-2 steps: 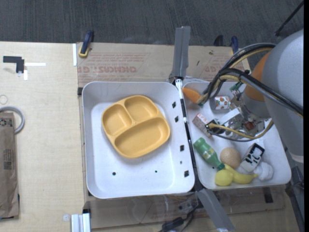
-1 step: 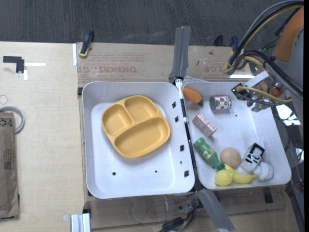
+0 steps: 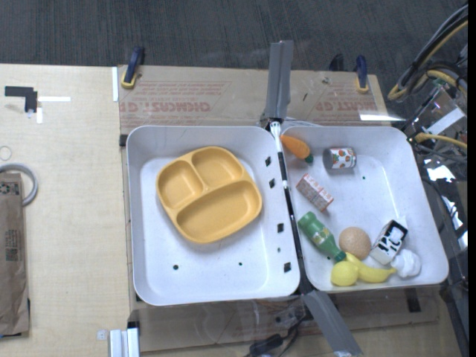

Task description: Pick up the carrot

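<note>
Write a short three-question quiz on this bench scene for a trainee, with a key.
1. True or false: the carrot lies in the same bin as the yellow plate.
2. Which thing lies nearest the carrot? A) the can B) the banana C) the green bottle
3. Fill in: the yellow plate has ___ compartments.

Key
1. False: the carrot lies in the right bin, at its far left corner; the plate sits in the left bin.
2. A: the can lies just to its right, apart from it.
3. Three.
</note>
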Action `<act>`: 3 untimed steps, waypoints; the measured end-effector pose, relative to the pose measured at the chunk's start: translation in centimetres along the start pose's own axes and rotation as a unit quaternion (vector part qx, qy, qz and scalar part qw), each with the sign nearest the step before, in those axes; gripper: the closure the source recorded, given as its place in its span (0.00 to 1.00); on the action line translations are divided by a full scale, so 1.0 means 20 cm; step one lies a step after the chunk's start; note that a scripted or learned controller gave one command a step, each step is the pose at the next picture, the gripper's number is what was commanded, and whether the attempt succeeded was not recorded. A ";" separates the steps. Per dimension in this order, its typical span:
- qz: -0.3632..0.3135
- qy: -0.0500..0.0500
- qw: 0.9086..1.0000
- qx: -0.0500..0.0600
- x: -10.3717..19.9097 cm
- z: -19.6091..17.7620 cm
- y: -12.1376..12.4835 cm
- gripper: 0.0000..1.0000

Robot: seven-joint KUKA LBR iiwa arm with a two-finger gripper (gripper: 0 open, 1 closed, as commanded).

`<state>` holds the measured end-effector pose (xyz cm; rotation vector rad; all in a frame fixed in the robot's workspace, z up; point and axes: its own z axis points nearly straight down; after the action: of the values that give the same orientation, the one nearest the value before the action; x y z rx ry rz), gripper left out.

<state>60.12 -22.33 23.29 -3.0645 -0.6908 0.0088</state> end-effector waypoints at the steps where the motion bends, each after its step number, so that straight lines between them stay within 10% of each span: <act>1: 0.056 0.000 0.998 0.000 0.21 0.12 0.09 1.00; 3: -0.123 0.000 0.992 0.000 0.24 0.12 0.10 1.00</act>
<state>65.22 -22.13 20.87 -2.9563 -1.0627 0.0071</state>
